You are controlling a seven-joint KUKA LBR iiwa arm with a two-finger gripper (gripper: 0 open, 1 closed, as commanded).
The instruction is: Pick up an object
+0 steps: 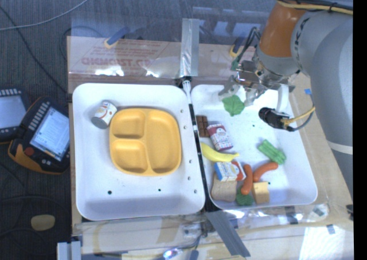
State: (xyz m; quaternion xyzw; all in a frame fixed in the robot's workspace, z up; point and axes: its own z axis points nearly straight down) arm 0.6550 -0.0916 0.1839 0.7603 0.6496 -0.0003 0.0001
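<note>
Okay, gripper (237, 95) sits over the far end of the right bin (307, 181), hung from the arm (287, 24) that reaches in from the right. We read its fingers (226, 90) as spread wide, with nothing clamped between them. Green lump (233, 106) lies on the bin floor just under the tips, closer to the one nearer the left bin; we cannot tell whether it touches.

Rest of that bin, nearer the camera: chocolate bar (200, 125) against the left wall, red-and-white packet (219, 137) just beside it, print too small to read. Banana (217, 153) lies below the packet, then a yellow, blue and red carton (227, 170), lettering blurred. Wood block (223, 190) touches the carton's near side. Carrot (247, 180) lies beside the carton, a red sausage (265, 169) to its right, and a second wood block (261, 192) near them. Green piece (271, 152) lies apart, toward the right wall.

Left bin (86, 196) holds a yellow three-part plate (145, 141) in the middle and a white can (103, 114) with a red label, tipped, at the plate's far left corner; label text unreadable.

Cardboard (132, 55) behind the bins carries faded red block letters that we cannot make out. Pendant (43, 133) with a lit screen lies left of the bench.
</note>
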